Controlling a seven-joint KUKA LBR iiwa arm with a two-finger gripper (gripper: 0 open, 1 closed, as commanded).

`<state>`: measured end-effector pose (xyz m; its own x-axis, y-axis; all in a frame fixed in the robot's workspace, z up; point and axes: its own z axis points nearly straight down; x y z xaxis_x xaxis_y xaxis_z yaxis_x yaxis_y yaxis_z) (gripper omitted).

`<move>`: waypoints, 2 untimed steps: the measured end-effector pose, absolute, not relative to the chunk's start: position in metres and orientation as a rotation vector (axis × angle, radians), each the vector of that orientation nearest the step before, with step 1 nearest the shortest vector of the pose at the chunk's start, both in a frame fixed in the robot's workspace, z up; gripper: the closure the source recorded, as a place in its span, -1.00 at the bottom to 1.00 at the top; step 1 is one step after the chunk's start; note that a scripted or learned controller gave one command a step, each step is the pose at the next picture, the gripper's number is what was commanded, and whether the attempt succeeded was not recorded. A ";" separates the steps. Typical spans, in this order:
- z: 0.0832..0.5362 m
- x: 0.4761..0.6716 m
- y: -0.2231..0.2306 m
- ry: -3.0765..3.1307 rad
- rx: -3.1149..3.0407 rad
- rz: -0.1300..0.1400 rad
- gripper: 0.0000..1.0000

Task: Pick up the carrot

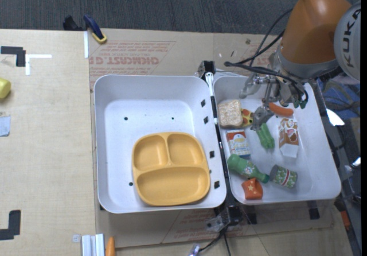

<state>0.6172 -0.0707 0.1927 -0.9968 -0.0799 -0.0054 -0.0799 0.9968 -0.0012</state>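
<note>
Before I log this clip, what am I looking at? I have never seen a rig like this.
One camera looks down at a slant on a bench with two shallow white bins. The grey and orange shape at the upper right is a robot arm, reaching in over the right bin. Its gripper hangs low in that bin, among the toys. The job is to pick up the carrot, the small orange piece with a green top just beside the gripper. I cannot tell whether the gripper has it. Around it lie a slice of bread, a green bottle, a small carton, a can and a red piece. The left bin holds a yellow divided plate.
</note>
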 end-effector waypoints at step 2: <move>0.099 0.611 -0.098 3.126 -0.053 -0.005 -1.00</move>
